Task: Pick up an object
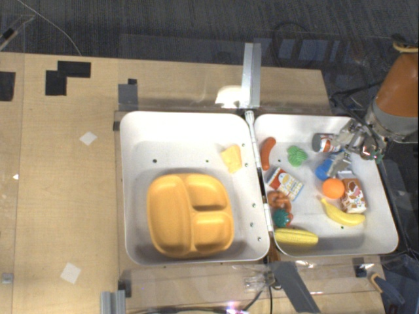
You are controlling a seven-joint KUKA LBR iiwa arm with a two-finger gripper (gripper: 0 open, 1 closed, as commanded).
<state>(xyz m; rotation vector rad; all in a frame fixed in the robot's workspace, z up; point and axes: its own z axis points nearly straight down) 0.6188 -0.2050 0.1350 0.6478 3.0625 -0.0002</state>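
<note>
The left bin (131, 175) holds a yellow divided tray (190, 212) toward its 6 o'clock side. A small yellow piece (231, 157) lies by the bin's 2 o'clock wall, apart from the tray.

In the right bin (386, 241), a red sausage (267, 152) lies along the 10 o'clock edge, close to the divider. Below it sits a small printed box (285, 184), then a brown-and-teal toy (281, 209) at 8 o'clock, and a corn cob (296, 237) flat along the 7 o'clock rim. A green lump (297, 156) rests at about 11 o'clock, just beside the sausage but apart from it.

Toward the centre right, an orange ball (333, 188) touches a red-and-white carton (354, 197), and a banana (342, 214) curves just beneath both. A blue object (325, 169) lies just above the ball. A can (324, 142) lies on its side at 1 o'clock.

The gripper (350, 150) hangs at the bin's 2 o'clock area, just beside the can and over the blue object. Whether it is spread or pressed together I cannot tell, and nothing is seen pinched in it.
</note>
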